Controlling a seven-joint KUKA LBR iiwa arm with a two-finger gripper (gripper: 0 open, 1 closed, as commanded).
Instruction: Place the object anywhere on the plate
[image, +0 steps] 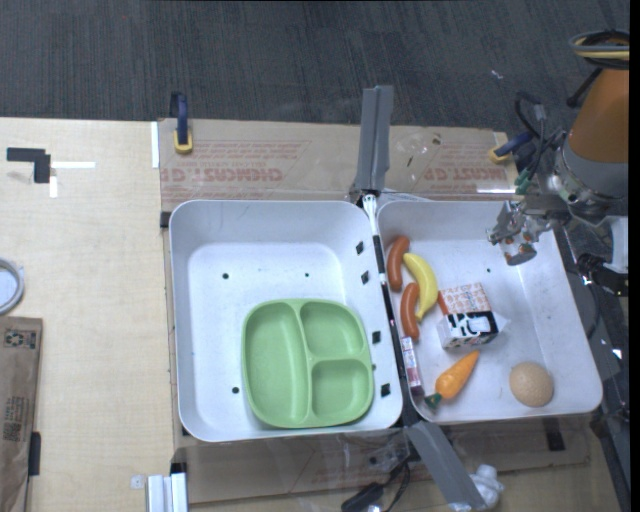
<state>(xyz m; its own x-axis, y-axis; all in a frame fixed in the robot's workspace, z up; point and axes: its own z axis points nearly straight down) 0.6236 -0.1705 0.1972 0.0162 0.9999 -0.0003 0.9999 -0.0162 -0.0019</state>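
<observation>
Green three-section plate (307, 362) in the left white bin (200, 300), carrot (456, 375), banana (422, 284), two sausages, small carton (469, 316) and egg (531, 384) in the right bin (560, 310), gripper (515, 240) near its far right corner, grasp state unclear

Two white bins (190, 300) sit side by side: the left holds one green plate (305, 362), the right holds two sausages (398, 258), one banana (424, 285), one carton (468, 318), one carrot (456, 375), one egg (531, 384) and one pen (410, 362).
</observation>
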